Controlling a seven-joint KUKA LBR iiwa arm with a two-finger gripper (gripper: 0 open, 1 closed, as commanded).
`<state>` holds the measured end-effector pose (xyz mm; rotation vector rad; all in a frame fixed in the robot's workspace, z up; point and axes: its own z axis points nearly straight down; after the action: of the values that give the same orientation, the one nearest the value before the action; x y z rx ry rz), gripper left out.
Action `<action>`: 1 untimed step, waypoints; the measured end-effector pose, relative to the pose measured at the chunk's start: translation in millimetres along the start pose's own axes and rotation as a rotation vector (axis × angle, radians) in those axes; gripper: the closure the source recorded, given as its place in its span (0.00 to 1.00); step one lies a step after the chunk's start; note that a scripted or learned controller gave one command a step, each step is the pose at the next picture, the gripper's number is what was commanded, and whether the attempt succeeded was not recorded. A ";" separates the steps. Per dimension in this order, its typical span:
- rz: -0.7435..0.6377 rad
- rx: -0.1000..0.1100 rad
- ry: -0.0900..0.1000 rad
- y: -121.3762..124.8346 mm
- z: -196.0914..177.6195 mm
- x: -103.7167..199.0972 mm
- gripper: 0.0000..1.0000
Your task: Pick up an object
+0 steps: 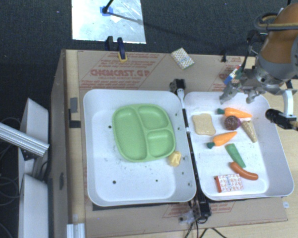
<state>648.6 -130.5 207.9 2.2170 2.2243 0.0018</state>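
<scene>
Approach step: we see gripper [241,94] poised over far rim of right bin [280,175], above upper carrot [237,113]. Jaws spread, pinching nothing. Next move, we judge: descend onto carrot, straddle it, close without nudging plum [232,123].

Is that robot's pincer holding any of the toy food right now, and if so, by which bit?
Nothing is held. The pincer hangs open above the far edge of the right bin, with no item between its fingers. The nearest carrot lies in the bin.
</scene>
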 end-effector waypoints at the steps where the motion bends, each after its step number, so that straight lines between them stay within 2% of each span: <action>1: 0.002 0.000 -0.001 -42.8 123.6 -42.9 0.00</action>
<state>606.2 -173.5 84.2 2.2191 2.2212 0.0004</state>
